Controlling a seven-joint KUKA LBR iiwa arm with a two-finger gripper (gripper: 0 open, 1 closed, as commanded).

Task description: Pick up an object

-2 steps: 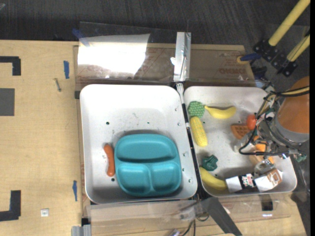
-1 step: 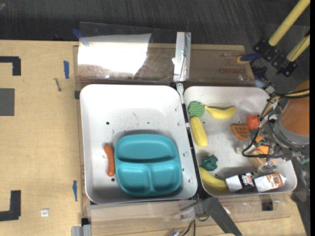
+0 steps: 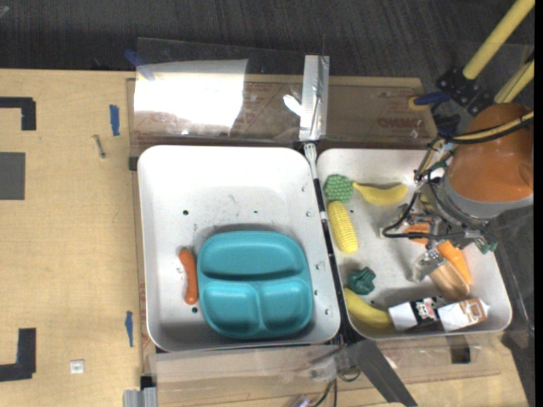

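Observation:
My gripper is low over the right side of the right bin, under the orange wrist band. Directly beside it lie an orange carrot and a tan piece; whether it touches either is hidden by cables. Also in this bin are a corn cob, a green bumpy item, a yellow banana at the back, a dark green piece, a second banana at the front and a small carton.
The left bin holds a teal divided tray and an orange sausage to its left. A clear plastic panel and a metal post stand behind the bins. Yellow rods cross the top right corner.

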